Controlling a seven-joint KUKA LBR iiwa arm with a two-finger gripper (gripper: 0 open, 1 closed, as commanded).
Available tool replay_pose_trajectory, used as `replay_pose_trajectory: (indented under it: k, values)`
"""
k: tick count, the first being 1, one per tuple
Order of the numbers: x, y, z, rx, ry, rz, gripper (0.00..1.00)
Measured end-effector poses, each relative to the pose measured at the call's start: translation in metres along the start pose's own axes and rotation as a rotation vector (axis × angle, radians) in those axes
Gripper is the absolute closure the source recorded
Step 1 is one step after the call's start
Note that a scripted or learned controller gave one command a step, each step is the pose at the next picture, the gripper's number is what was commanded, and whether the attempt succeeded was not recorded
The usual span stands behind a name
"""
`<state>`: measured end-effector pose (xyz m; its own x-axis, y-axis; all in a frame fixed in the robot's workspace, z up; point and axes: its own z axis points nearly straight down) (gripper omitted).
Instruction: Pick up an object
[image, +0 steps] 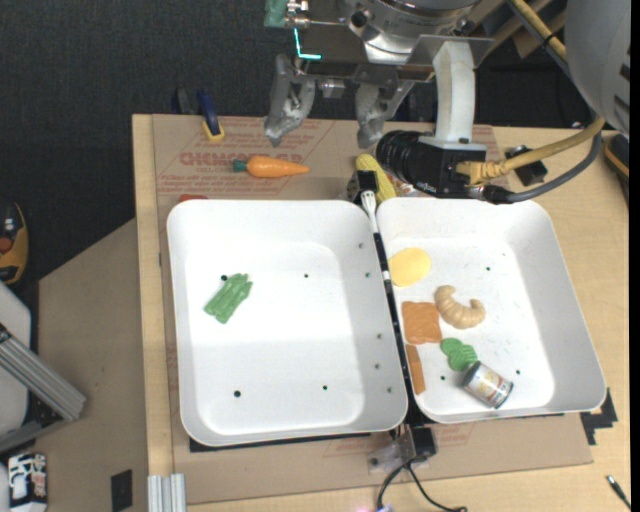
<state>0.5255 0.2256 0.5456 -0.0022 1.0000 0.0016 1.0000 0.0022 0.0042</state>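
gripper (327, 112): two grey metal fingers (284, 108) with a worn, mottled finish, hanging from a dark crossbar. above it, a round silver wrist flange (400, 30) with a small teal-lit module (300, 42) at its side. a white curved bracket (455, 92) joins a black cylindrical unit (430, 165); tan and black cables (545, 165) run from it.

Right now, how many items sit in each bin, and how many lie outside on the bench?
Left bin: 1, green vegetable
Right bin: 5, yellow disc, croissant, orange cracker, small green piece, can
Outside on the bench: 2, carrot, corn cob
Total: 8
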Motion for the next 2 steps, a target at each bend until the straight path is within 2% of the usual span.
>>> replay_pose_trajectory:
  k: [1, 2]
  values:
    - [0.0009, 0.0002, -0.0111, -0.004, 0.001, -0.002, 1.0]
    - [0.0008, 0.0002, -0.0105, -0.003, 0.001, -0.001, 0.0]
